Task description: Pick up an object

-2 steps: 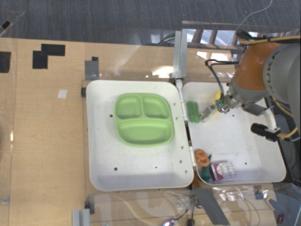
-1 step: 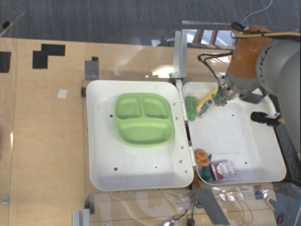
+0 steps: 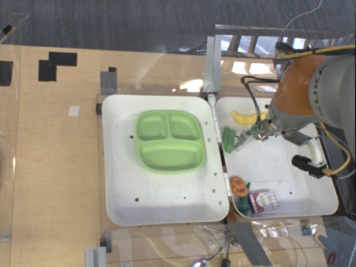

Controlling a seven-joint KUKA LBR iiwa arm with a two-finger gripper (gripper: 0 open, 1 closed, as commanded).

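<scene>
Green against white is what we note first from the camera above the bench: a green divided plate [image 3: 169,141] sits mid-way in the left bin [image 3: 119,166], with bare floor on all sides. In the right bin [image 3: 311,202] the gripper [image 3: 243,140] is low near the dividing wall, just beside a small green object [image 3: 228,138] and close under a yellow banana [image 3: 245,117]; we cannot tell how it is set, nor that it holds anything. An orange piece [image 3: 239,186] and a pink-and-white packet [image 3: 262,201] lie well apart in the near corner. Our worry: the green object lies tight against the wall between the bins, so a closing grip could strike the rim or nudge the object away, or catch the banana instead. Open room lies toward the middle and right of that bin, though the arm [image 3: 311,90] and its cables [image 3: 256,90] crowd the far side.
</scene>
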